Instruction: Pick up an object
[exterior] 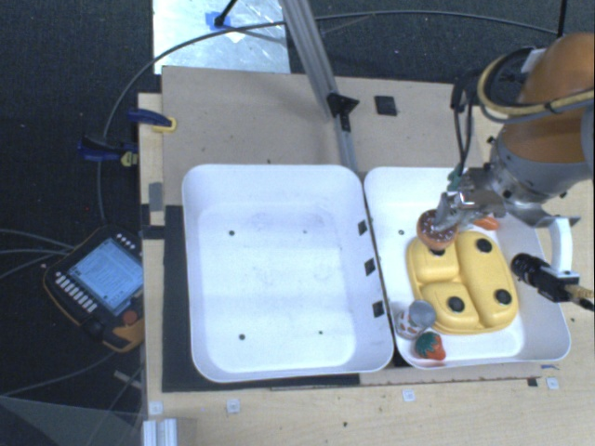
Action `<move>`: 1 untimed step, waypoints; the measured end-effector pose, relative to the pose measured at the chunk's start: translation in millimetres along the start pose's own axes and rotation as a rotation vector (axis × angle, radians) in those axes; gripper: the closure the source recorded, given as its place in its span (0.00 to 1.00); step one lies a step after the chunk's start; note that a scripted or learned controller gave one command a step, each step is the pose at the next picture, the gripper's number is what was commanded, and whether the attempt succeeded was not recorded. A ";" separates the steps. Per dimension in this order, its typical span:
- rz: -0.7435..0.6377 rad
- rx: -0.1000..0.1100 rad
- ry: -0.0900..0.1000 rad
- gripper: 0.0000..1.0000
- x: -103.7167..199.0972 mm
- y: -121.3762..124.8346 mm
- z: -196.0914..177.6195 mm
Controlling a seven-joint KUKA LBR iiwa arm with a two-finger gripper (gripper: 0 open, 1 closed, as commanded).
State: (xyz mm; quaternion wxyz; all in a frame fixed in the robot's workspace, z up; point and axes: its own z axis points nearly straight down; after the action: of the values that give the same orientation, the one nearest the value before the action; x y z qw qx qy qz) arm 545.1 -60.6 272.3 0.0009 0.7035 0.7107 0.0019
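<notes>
A: Gripper (444, 219) low in the right bin (548, 342), tips on a small brown round object (430, 229) at the far left corner of the yellow plastic toy (463, 282). Finger spread: can't tell.

B: Why there?

A: Probably lining up a grab on the brown piece, which sits on the toy. Held? Unclear.

B: Other stuff?

A: Grey cap thing (420, 314) and red-green bit (429, 345) at near left of that bin. Left bin (200, 277) beside it.
</notes>
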 end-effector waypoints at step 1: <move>0.000 0.002 0.000 1.00 57.8 17.9 11.3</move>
State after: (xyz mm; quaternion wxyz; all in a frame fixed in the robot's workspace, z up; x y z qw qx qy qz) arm 562.4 -2.6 261.2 0.0004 0.7035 0.7107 0.0012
